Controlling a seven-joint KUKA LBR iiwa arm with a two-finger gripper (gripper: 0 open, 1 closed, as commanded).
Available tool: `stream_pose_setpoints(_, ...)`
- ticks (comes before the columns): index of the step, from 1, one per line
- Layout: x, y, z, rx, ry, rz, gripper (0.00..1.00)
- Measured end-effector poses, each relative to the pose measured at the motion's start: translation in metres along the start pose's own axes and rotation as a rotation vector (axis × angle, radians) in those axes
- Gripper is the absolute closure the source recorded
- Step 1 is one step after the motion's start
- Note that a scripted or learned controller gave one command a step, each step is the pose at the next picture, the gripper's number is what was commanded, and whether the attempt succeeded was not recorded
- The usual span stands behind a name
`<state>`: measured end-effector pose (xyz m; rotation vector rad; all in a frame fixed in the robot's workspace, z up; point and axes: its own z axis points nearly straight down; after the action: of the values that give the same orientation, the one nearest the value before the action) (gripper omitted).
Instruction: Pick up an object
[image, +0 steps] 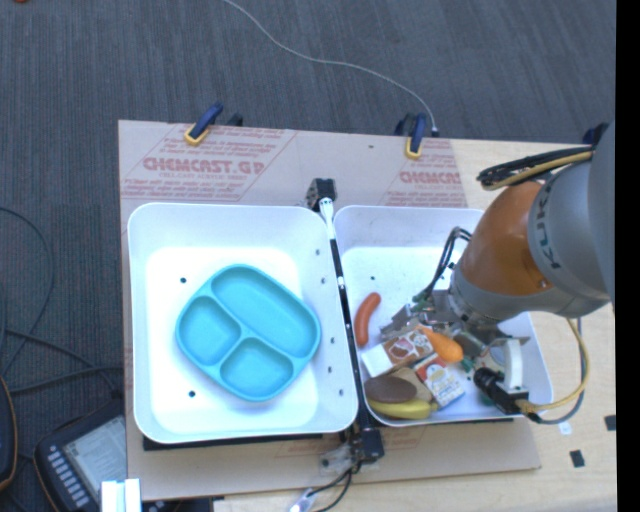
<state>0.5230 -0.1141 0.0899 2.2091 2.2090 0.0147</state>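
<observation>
- I take the right bin (395, 240) as my landmark; the items below run from its near edge to the far side of the bench.
- Banana (403, 408): lies along the right bin's near wall, at its near left corner.
- Brown disc (390, 388): touches the banana on its far side.
- Small cartons (443, 385): just right of the brown disc, in a loose heap, one with a red and white label.
- Orange piece (446, 348): on the heap, towards the middle of the right bin.
- Gripper (440, 325): down over the heap in the middle of the right bin, close to the orange piece. I cannot tell how it is set, nor whether anything is held.
- Sausage (367, 316): lies alone by the right bin's left wall, apart from the heap.
- Arm (515, 245): covers the right bin's right half, orange band uppermost.
- Blue plate (248, 332): three compartments, centred in the left bin (160, 240) beside the right bin.
- Clamps (203, 124): beyond both bins, on the board's far edge.
</observation>
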Motion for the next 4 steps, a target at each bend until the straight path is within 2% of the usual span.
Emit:
stream_pose_setpoints(1, -0.001, 0.000, -0.010, 0.000, -0.002, 0.002, 1.00)
stream_pose_setpoints(2, 0.071, 0.069, -0.104, -0.023, -0.016, 0.002, 1.00)
stream_pose_setpoints(3, 0.102, 0.077, -0.109, 0.018, 0.004, 0.000, 1.00)
stream_pose_setpoints(4, 0.101, 0.077, -0.118, 0.020, 0.002, -0.001, 1.00)
